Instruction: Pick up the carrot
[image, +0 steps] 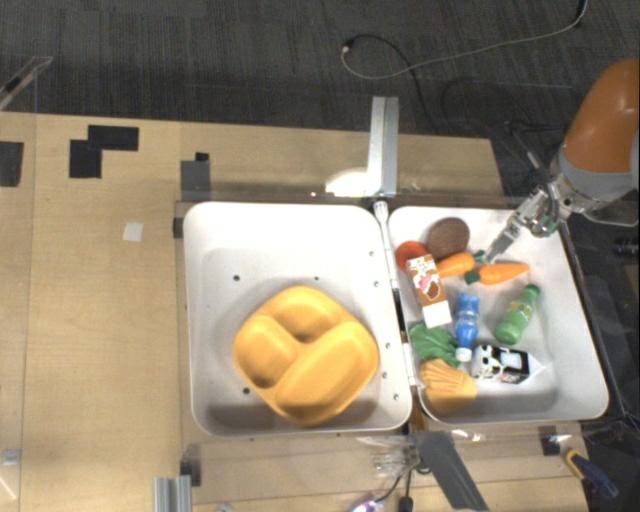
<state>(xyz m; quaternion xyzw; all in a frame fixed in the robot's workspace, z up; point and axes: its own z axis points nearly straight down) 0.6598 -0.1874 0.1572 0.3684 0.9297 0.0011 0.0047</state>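
The carrot (503, 271) is orange with a green stub at its left end. It lies flat in the upper part of the right bin (585, 385). A second orange, carrot-like piece (455, 265) lies just left of it. My gripper (503, 240) reaches in from the upper right, slanting down to the left. Its tip hangs just above the gap between the two orange pieces, close to the carrot's green end. Nothing shows in its grasp.
Around the carrot lie a brown round item (448, 236), a red tomato (409, 252), a small carton (428, 285), a blue bottle (466, 318), a green bottle (517, 315) and a cow-patterned carton (497, 363). A yellow divided dish (305, 350) sits in the left bin (215, 300).
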